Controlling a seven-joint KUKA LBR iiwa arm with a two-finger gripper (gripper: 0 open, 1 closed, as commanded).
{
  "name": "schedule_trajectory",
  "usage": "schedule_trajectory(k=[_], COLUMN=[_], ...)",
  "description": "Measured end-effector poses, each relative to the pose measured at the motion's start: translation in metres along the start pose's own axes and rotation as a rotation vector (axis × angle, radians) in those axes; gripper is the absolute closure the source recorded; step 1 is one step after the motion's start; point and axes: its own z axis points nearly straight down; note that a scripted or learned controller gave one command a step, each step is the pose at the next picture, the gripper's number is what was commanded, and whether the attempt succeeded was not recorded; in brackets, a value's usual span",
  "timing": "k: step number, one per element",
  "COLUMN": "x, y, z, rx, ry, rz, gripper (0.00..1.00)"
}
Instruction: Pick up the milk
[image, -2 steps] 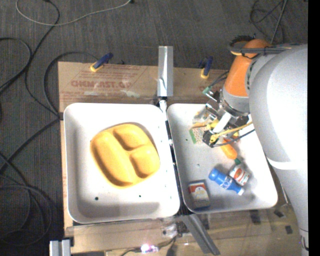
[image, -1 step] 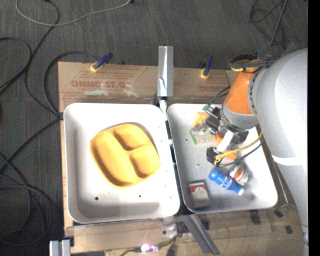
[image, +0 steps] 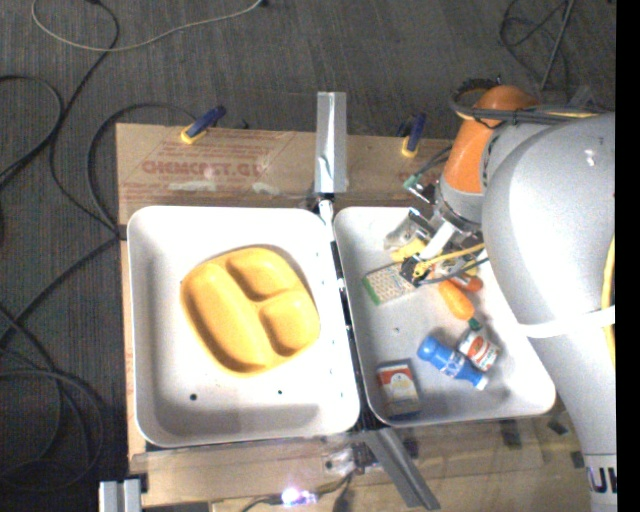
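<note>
The cardboard sheet at the far side of the tabletop carries faded red printing, but the letters are too blurred to read.

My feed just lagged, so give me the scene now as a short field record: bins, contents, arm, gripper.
left bin: shallow white bin holding a yellow three-compartment plastic plate
right bin: shallow white bin with several small items
milk: likely the small red-and-white carton at the near edge, lying free
other items: blue bottle, small red-labelled can, orange carrot-like piece, green-and-grey flat packet
arm: grey arm with orange band, over the right bin's far side
gripper: gripper near the packet, apart from the carton; finger state unclear
</note>
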Motion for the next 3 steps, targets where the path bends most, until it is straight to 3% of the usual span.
schedule_trajectory(k=[1,2,3], x=[0.000,0.000,0.000], y=[0.001,0.001,-0.032], z=[-0.009,-0.008,0.008], rx=[-0.012,-0.010,-0.027], ry=[-0.001,-0.002,0.013], rz=[-0.001,-0.002,-0.117], gripper=[1.00,0.00,0.00])
